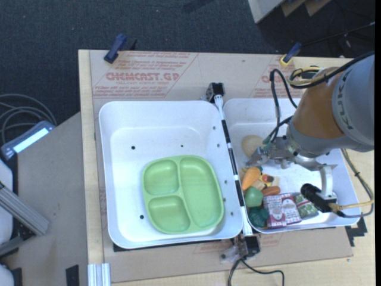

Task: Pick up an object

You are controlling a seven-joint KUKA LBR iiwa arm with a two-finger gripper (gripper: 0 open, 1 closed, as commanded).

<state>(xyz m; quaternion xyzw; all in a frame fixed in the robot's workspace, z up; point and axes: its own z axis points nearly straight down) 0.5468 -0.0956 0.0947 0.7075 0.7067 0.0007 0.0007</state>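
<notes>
Bench (pixel 149 76): brown board with red printed lettering along its far part, two blue clips at its far edge. It carries two shallow white bins side by side, their rims meeting at a black clamp.

Left bin (pixel 119 130): holds one light green plate (pixel 181 193) with three compartments, lying flat toward the near side. Small dark holes dot the bin floor around it.

Right bin (pixel 250 109): holds every loose item, gathered along its left wall and near edge.
- Pale beige round piece (pixel 252 143), farthest from the near rim, just left of my claw.
- Orange carrot-like piece (pixel 250 176), below the beige one, lying at a slant.
- Small red and white bits (pixel 269 185) just beside the carrot piece; too small to tell what they are.
- Green rounded piece (pixel 254 198), touching the carrot piece's near end.
- Dark green piece (pixel 257 217) at the near left corner.
- Printed packet (pixel 284 210), red, white and green, lying flat near the rim.

My arm: grey body with an orange band (pixel 315 112), reaching in from the right over the right bin, black cables looping above it.

My claw (pixel 268 154): low over the right bin's middle, near the beige piece and above the carrot piece. I cannot tell how it stands, nor whether it touches anything.
</notes>
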